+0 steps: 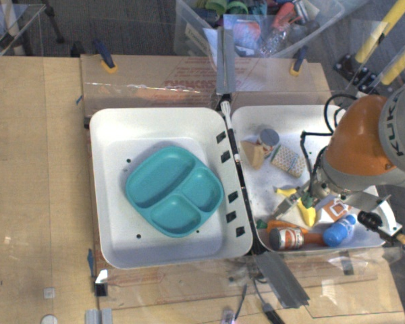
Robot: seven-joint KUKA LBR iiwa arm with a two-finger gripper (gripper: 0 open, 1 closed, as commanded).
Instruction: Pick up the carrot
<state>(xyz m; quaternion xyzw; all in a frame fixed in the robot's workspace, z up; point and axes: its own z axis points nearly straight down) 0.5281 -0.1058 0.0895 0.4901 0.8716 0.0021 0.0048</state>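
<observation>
— Where's the carrot (293, 227)?
— Lying low in the right bin (253, 123), beside a ketchup bottle (288, 238).
— And the gripper (315, 196)?
— Down among the toys there, near a banana (306, 214). Jaws hidden, cannot tell.

camera: one, fixed above bench | faces: down at a slant | covers: left bin (101, 181), right bin (253, 123) beside it | arm (364, 140): enters from right

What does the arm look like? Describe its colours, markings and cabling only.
The arm is grey with a broad, rounded orange band above the wrist. Dark lettering, partly cut off, runs down the grey link at the view's right edge. A thin black cable loops beside the orange band. The wrist section below it is grey, with white parts near the bin's lower right corner.
</observation>
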